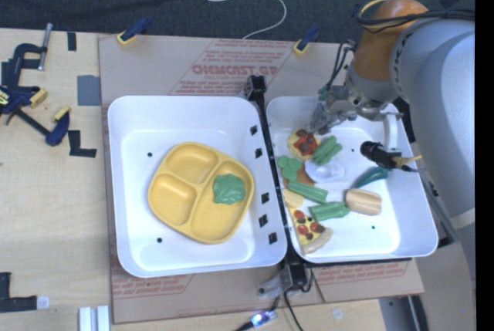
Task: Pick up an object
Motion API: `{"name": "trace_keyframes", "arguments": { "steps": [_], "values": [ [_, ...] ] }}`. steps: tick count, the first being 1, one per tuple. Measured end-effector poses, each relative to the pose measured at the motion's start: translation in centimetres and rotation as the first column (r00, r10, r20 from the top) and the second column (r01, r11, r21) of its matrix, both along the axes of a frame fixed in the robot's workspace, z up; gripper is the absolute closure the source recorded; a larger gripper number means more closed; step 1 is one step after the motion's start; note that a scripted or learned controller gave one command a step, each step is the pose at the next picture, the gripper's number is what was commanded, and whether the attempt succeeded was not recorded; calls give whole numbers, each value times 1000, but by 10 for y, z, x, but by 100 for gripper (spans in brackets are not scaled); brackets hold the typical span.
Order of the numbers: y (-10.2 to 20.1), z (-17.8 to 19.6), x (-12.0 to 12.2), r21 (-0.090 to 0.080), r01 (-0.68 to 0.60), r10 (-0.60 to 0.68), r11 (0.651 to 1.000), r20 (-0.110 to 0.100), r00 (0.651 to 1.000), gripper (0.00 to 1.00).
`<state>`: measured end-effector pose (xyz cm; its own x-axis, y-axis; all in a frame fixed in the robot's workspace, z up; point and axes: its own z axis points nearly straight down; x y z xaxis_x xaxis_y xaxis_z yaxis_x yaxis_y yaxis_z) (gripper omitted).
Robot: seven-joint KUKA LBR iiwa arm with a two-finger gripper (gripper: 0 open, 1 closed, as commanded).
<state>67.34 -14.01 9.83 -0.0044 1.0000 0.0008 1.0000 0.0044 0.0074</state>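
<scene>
Pizza slice [310, 229] lies lower right; higher up, the gripper [326, 115] hangs over toy food [304, 143], grasp unreadable; a centred descent seems wisest.

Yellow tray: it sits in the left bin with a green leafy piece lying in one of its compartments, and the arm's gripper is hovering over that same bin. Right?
Not quite. The yellow tray does sit in the left bin with the green leafy piece in one compartment, but the camera view shows the gripper over the right bin, near its far-left corner among the toy food.
</scene>
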Motion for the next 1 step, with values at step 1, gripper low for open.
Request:
{"name": "trace_keyframes", "arguments": {
  "steps": [1],
  "values": [
    [-5, 60, -2, -1, 4, -4, 1000, -6, 1000, 100]
  ]
}}
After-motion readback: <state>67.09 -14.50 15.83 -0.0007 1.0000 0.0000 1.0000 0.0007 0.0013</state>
